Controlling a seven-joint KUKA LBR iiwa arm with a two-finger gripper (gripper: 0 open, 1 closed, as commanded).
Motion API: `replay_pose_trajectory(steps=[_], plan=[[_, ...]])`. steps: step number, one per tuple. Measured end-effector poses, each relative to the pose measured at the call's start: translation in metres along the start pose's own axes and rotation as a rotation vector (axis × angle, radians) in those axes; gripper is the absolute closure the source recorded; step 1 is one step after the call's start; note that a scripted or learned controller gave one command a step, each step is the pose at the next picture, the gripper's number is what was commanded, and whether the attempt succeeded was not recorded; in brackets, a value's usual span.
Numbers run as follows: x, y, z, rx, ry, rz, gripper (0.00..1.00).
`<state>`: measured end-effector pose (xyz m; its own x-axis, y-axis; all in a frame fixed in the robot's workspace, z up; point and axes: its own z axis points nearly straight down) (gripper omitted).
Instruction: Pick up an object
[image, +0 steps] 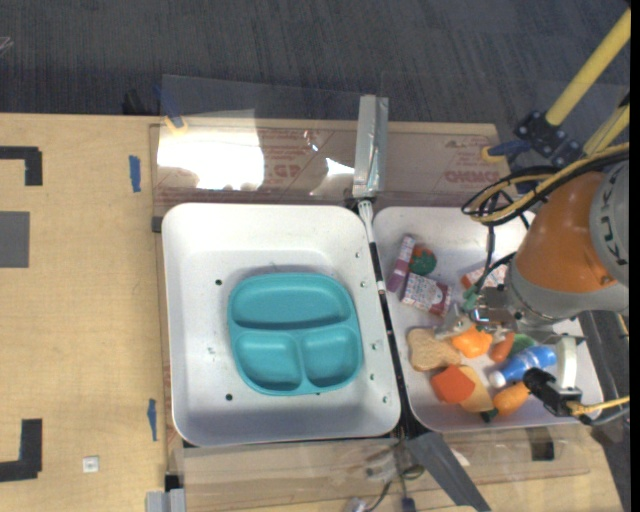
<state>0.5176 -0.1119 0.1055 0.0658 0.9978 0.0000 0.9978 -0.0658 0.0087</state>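
**Arm positioned over right bin; grasp state undetermined**

The objects to pick lie in the right bin (436, 222), clustered toward its near right side: an orange block (455, 384), a tan slice-shaped piece (430, 350), a blue item (520, 365), and a purple-and-white packet (412, 282) with a green item (424, 263) farther back. The gripper (487, 312) sits low over this cluster, at its upper edge. Its grasp state cannot be determined. The left bin (195, 240) contains a teal compartment tray (294, 333), centred.
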Motion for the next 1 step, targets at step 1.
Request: replay_pose_trajectory(steps=[1], plan=[[0.0412, 0.0364, -0.1244, -0.001, 0.001, 0.074, 1.0]])
